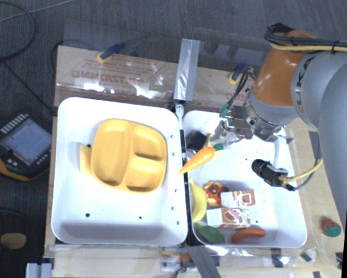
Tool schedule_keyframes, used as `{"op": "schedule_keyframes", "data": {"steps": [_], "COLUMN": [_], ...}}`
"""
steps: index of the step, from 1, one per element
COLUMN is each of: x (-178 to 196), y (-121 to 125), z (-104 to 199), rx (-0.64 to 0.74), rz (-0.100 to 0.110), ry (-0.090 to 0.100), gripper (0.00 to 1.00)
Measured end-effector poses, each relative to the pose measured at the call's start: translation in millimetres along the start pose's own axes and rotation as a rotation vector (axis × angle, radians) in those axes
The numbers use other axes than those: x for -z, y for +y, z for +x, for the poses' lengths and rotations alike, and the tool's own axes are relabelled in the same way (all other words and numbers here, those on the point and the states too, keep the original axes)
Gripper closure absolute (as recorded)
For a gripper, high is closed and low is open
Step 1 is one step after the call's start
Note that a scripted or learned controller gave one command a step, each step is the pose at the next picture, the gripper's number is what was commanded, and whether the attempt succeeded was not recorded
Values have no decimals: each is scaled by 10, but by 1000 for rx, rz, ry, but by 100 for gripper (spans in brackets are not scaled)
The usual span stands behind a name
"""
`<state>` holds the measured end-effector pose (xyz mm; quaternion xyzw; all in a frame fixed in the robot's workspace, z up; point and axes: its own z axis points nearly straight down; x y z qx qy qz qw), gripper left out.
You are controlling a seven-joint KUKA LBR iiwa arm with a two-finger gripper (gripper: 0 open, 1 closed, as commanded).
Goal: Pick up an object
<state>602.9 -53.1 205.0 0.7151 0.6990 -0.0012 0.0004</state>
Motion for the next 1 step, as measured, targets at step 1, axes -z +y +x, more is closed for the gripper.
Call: {"op": "schedule_keyframes", "data": {"steps": [1], "x": [208], "y": [-132], "z": [-458], "rx": [67], "rz": [0], "ry": [-3], "gripper": [100]}}
